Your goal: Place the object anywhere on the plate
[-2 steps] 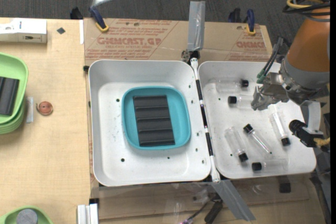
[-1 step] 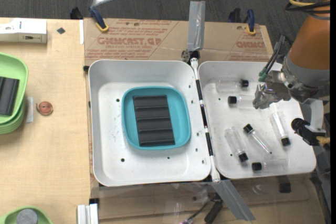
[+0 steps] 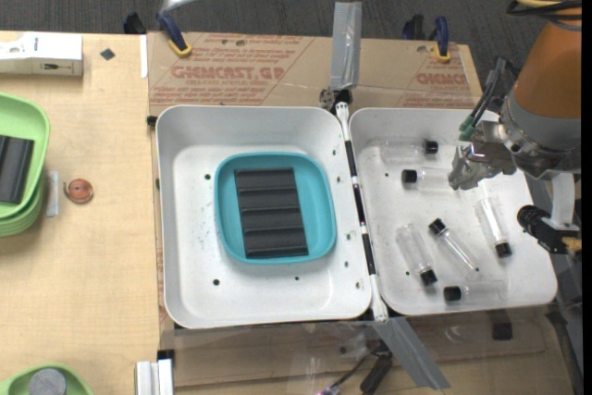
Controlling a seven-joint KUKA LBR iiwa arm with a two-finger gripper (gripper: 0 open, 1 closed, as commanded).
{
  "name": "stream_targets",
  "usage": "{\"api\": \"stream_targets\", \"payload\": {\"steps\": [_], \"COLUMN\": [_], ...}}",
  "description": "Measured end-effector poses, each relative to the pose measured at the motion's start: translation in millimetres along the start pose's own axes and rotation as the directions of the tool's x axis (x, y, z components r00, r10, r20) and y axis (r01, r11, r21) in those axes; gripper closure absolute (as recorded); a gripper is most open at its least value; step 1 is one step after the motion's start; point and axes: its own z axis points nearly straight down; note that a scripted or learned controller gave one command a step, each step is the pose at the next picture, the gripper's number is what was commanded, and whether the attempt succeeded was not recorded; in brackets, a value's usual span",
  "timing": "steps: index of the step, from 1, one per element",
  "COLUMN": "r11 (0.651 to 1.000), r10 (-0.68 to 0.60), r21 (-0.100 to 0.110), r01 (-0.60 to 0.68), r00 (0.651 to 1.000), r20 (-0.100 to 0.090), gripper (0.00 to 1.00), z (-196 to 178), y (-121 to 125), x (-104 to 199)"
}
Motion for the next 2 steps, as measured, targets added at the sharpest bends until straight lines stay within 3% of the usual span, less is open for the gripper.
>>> {"api": "stream_targets", "payload": {"steps": [1,2], "r11": [1.000,0.985], "r10": [-0.002,-0.173], "r21": [0.002,-0.004], "r01": [0.002,0.173], "r00": [1.000,0.985], "r20": [0.002,-0.008], "gripper": [1.00,1.00], "z": [-8.0,63.1], "y": [0.4,-5.1], "x": [-1.0,8.2]}}
